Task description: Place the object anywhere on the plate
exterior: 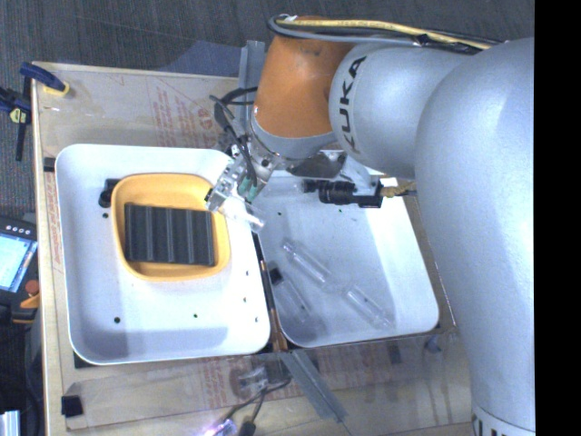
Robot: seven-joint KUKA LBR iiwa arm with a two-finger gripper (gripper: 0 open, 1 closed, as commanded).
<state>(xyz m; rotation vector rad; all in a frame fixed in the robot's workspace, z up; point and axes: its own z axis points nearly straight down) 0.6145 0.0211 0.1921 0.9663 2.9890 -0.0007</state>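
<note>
We note a wooden bench top (136, 107) with faint red print, standing on dark grey carpet (118, 12); a blue and yellow clamp (45, 78) grips its far left corner, and a small lit screen (14, 260) sits off its left edge

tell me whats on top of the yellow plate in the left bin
A dark ribbed rectangular insert lies on the yellow plate. The gripper overlaps the plate's right rim, hiding that corner. The plate's underside is hidden.

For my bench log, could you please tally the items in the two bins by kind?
White bins: 2, left and right
Yellow plate with dark ribbed centre: 1
Clear tube-like pieces lying in the right bin: 2
Total: 5
</note>
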